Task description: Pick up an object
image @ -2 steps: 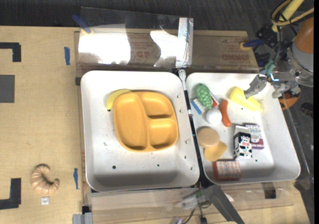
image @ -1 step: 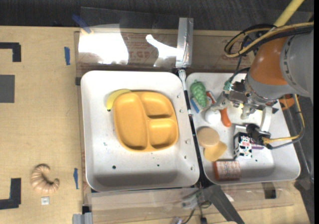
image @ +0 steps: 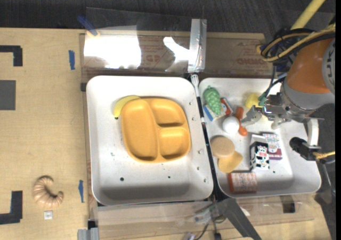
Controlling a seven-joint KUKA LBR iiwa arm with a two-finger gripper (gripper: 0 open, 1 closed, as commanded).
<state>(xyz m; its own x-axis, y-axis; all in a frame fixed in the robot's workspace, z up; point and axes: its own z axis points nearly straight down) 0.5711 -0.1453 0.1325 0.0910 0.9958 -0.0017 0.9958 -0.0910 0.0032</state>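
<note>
My gripper hangs over the middle of the right bin, its two fingers apart and nothing between them. Just below it lie a pink-and-white box and a cow-print box. To its left sit a white egg, a small orange piece and a green toy. A yellow toy lies just behind the gripper. A tan round piece, a yellow-orange wedge and a red can on its side fill the bin's front left.
The left bin holds an orange divided plate with a banana peeking out behind it. A tan curled toy lies on the bench at far left. Yellow and black cables hang behind the arm.
</note>
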